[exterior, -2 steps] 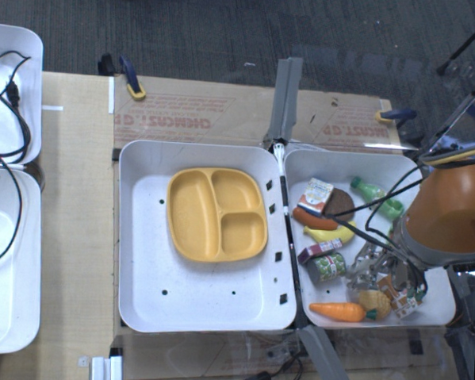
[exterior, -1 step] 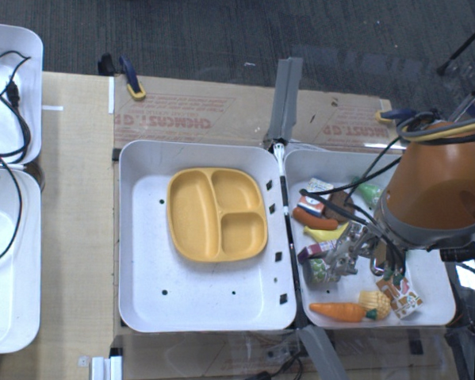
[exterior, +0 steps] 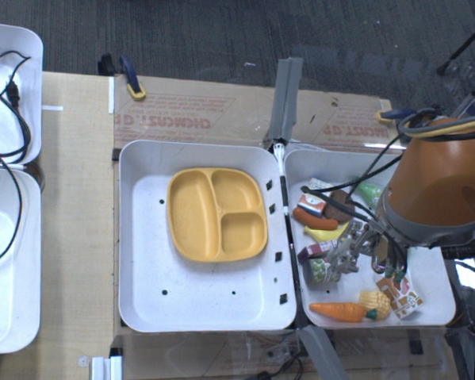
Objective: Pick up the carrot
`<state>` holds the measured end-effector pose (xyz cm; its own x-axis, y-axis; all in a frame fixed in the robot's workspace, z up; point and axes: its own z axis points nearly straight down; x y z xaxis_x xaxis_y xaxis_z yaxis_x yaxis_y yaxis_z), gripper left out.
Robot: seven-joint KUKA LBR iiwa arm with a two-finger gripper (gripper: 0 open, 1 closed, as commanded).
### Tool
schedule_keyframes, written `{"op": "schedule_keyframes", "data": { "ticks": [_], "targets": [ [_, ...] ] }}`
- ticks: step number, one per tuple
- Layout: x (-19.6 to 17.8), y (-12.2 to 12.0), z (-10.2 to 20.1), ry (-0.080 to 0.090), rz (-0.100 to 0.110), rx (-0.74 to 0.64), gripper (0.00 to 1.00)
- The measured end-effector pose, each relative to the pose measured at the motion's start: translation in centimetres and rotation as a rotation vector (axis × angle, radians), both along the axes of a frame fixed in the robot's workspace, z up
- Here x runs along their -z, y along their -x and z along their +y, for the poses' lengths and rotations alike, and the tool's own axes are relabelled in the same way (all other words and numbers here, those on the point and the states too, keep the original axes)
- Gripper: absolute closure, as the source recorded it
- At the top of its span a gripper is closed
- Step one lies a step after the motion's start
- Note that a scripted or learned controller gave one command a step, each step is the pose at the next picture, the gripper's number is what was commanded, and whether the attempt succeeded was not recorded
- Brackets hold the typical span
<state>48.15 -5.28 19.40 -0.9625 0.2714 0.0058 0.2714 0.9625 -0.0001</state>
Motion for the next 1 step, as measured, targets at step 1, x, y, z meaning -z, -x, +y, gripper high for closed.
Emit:
{"op": "schedule_keyframes", "data": {
  "ticks": [1],
  "targets": [
    [3.94, -4.37, -8.5, 0.003, -0.002, 0.281, 1.0]
  ]
}}
